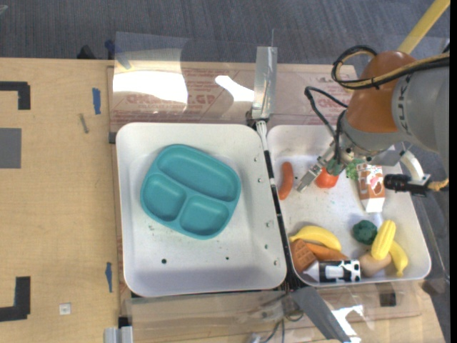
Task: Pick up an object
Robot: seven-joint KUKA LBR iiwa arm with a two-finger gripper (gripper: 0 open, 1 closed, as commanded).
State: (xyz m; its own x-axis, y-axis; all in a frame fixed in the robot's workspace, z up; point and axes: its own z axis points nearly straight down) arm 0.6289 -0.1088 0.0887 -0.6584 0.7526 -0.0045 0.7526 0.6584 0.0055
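In the right bin [421, 263], the gripper [319, 174] is down at an orange carrot-like toy [327, 179] with a green top, which sits just beside one visible metal finger [308, 179]; whether the fingers are parted or closed on it cannot be told from here. The grey arm [421, 113] with its orange band [375, 95] reaches in from the right, wrist bent down over the bin's upper middle. That bin also holds one sausage [285, 180], one small carton [371, 186], one banana [318, 237], one corn cob [383, 239] and one green lump [365, 231], while the left bin [136, 263] holds one teal divided plate [190, 190].

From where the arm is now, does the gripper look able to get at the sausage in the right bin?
Probably yes. The sausage lies alone by the bin's left wall, nothing on top; the gripper hovers just beside it.
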